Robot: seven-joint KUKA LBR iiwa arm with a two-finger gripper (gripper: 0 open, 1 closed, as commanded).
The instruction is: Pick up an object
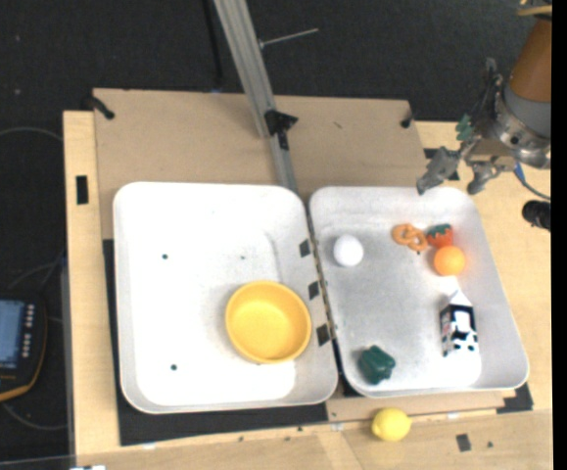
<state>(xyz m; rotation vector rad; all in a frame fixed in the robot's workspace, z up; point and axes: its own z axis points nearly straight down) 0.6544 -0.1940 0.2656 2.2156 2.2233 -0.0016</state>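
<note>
Camera view: gripper [456,170] open, empty, above right bin [412,375]; orange ball [448,260] likely light, smooth, best pinched across its middle.

The arm reaches in from the right, orange band up top, its gripper [456,173] hanging with fingers spread apart.

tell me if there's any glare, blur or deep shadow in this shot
Camera view: even overhead light; the shallow white left bin is bright, nearly washed out, without hard glare; the round yellow plastic bowl casts only a soft shadow; the two-finger gripper looks slightly soft; the floor is very dark.
</note>
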